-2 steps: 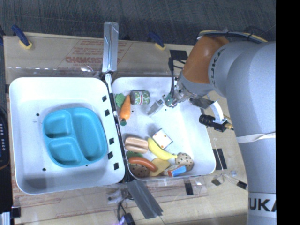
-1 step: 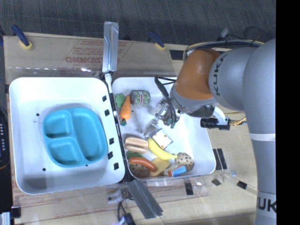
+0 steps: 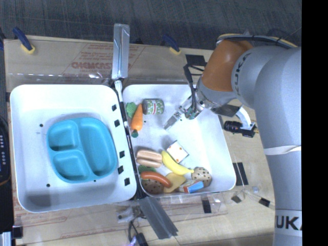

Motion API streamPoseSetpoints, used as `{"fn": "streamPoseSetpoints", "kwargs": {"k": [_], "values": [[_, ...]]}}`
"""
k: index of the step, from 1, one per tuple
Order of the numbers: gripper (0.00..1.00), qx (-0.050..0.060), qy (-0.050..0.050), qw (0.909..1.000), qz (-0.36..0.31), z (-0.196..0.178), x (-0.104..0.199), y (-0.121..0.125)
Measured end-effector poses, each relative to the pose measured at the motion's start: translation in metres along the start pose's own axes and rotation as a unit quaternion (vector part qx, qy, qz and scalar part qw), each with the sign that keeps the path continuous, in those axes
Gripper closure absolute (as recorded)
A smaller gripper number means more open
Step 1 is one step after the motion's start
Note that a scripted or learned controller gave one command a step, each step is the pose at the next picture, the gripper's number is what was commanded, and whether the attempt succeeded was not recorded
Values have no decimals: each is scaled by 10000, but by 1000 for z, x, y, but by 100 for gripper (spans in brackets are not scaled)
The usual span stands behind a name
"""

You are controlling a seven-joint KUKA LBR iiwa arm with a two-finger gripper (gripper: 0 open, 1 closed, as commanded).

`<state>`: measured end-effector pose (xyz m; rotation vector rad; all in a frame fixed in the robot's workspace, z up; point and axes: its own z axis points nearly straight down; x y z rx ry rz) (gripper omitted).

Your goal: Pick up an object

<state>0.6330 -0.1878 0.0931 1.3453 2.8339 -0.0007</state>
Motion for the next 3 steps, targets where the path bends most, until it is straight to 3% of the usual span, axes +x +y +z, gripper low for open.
{"fn": "streamPoseSetpoints", "kwargs": {"k": [1, 2, 3], "values": [[0, 3, 21, 9920, -1262, 1, 94, -43], [0, 7, 10, 9935, 1134, 1, 58, -41], [100, -1, 0, 9938, 1115, -9, 57, -40]]}}
